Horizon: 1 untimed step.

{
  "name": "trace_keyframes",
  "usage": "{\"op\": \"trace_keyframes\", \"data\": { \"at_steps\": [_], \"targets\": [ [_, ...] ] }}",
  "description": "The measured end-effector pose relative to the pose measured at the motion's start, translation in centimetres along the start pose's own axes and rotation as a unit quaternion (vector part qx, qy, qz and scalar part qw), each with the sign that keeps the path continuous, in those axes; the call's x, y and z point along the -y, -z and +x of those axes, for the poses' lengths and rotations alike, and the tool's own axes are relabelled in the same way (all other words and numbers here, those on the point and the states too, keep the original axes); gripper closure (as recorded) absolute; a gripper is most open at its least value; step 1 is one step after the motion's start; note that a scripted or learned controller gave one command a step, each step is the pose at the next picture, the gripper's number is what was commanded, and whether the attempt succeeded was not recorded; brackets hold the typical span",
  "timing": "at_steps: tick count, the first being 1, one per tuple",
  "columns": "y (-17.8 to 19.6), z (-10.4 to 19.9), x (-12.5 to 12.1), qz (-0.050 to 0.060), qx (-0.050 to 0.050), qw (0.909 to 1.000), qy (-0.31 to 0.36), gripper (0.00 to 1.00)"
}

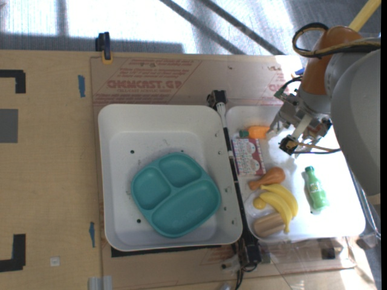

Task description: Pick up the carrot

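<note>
Overhead, tool [289,133] beside carrot [258,132].

Place: robot lab test bench
Surface: cardboard sheet [54,180] taped flat, black corner marks left of the left bin [121,132]
Fixtures: black clamp [103,45] behind the left bin, cabled grey arm [357,107] to its right
Props: toy food in the right bin [344,216], teal divided plate [175,193]
</note>
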<state>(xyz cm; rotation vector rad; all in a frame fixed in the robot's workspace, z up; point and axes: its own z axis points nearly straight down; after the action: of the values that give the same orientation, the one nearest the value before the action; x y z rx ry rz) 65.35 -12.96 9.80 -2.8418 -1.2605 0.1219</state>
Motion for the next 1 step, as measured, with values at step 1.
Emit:
{"op": "trace_keyframes", "data": {
  "at_steps": [1],
  "targets": [
    [-0.38, 0.1, 1.45, -0.02, -0.009, 0.9992, -0.033, 0.0]
  ]
}}
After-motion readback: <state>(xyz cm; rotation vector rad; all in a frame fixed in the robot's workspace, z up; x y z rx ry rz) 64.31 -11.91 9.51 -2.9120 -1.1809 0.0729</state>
